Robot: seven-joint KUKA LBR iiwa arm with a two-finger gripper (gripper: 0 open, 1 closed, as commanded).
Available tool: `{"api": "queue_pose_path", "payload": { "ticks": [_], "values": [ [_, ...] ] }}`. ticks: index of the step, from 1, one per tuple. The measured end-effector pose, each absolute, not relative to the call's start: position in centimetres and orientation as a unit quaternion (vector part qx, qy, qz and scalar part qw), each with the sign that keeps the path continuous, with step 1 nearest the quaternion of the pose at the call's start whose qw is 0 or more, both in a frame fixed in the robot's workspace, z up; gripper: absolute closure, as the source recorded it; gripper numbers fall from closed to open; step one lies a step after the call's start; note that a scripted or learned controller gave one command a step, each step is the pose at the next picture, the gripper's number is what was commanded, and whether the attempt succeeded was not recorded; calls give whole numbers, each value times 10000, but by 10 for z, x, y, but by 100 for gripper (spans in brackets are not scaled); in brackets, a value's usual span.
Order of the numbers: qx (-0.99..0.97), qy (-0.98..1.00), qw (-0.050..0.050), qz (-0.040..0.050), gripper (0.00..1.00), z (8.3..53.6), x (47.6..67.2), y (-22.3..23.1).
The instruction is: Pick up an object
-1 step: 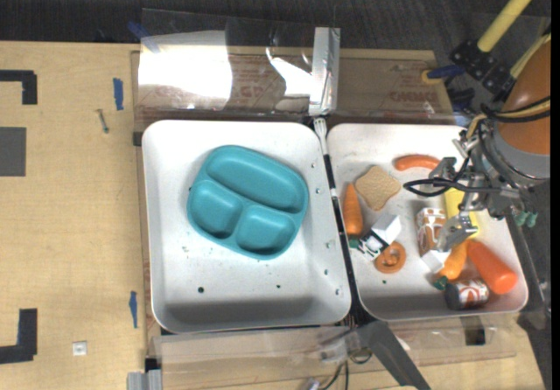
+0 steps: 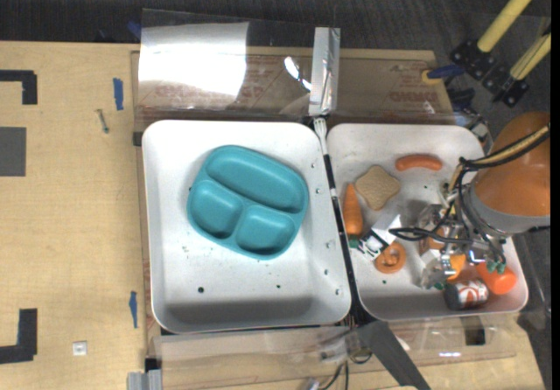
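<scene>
Hovering low at frame right, gripper [image 2: 455, 240] sits over right bin [image 2: 385, 305] clutter; grip state we cannot tell. We see orange carrot [image 2: 352, 210], sausage [image 2: 418, 163], bread [image 2: 377, 187] nearby. Teal tray [image 2: 248, 199] in left bin [image 2: 175, 292].

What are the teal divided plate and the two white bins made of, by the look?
Teal plate: likely moulded plastic with a matte to satin finish; uniform colour, soft rounded compartment edges, only faint sheen.
Left bin and right bin: probably thin formed plastic, smooth and slightly glossy; rounded corners, rolled rims and soft highlights. Coated metal can't be ruled out from this view.
</scene>
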State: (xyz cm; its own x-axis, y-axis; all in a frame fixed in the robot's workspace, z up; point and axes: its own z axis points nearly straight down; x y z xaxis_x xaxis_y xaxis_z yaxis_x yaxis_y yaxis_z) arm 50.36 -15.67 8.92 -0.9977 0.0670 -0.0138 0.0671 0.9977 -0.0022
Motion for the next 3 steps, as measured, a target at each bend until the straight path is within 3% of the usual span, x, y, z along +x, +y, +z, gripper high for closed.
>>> {"api": "queue_pose_path", "payload": {
  "ticks": [1, 2, 3],
  "values": [
    [1088, 9940, 67, -15, 0, 181, 572, -224],
    [1328, 9911, 55, -8, 0, 88, 550, -185],
    [1491, 9888, 43, -3, 0, 89, 493, -180]
  ]
}}
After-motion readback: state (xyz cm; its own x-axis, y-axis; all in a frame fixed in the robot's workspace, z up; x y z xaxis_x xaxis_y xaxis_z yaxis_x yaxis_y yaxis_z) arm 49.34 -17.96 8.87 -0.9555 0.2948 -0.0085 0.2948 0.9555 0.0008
